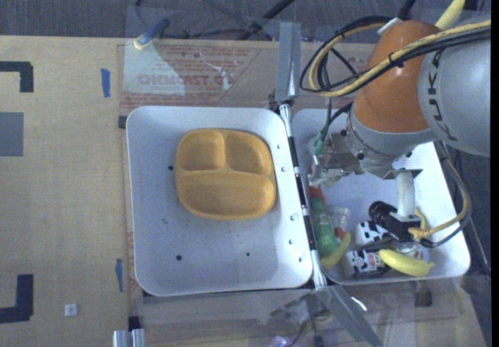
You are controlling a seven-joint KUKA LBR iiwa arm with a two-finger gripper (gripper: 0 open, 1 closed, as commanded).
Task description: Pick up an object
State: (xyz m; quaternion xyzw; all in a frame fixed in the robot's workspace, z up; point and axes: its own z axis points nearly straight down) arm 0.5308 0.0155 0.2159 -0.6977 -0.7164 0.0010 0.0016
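Red-green toy just below gripper

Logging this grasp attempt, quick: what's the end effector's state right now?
End effector: over the right bin, low at its left side; open or shut cannot be told.

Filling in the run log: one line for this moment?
arm over right bin | claw near bin's left wall | banana in bin | yellow divided tray in left bin

arm: I reach in from the right, grey, bent downward
band: orange, above my wrist
gripper: hangs low, pointing down
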